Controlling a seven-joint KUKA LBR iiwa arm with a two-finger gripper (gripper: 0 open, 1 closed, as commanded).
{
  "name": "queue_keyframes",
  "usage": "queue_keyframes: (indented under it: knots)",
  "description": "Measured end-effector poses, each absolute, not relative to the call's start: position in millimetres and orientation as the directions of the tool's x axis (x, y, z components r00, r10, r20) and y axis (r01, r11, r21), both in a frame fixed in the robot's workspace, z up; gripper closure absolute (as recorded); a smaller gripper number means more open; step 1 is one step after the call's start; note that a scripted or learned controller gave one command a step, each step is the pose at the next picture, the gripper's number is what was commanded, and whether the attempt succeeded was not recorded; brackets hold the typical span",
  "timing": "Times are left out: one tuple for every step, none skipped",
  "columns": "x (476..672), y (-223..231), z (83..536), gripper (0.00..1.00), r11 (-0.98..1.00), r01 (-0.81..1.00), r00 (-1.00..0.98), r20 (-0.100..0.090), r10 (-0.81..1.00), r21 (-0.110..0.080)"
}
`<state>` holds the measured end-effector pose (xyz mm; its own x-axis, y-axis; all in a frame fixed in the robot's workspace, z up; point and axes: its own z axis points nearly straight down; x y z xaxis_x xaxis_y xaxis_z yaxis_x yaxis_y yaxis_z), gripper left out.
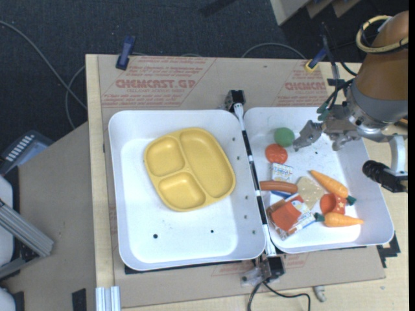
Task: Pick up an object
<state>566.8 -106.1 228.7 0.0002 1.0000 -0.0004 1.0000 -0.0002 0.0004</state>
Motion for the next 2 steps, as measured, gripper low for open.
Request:
queue_keyframes:
  knots:
    - [636.4, -98.4, 174.1, 0.00, 0.000, 1.000, 0.000, 0.000, 1.000, 0.001]
    - [644.8, -105.4, 96.1, 0.00, 0.000, 1.000, 0.000, 0.000, 1.000, -0.003]
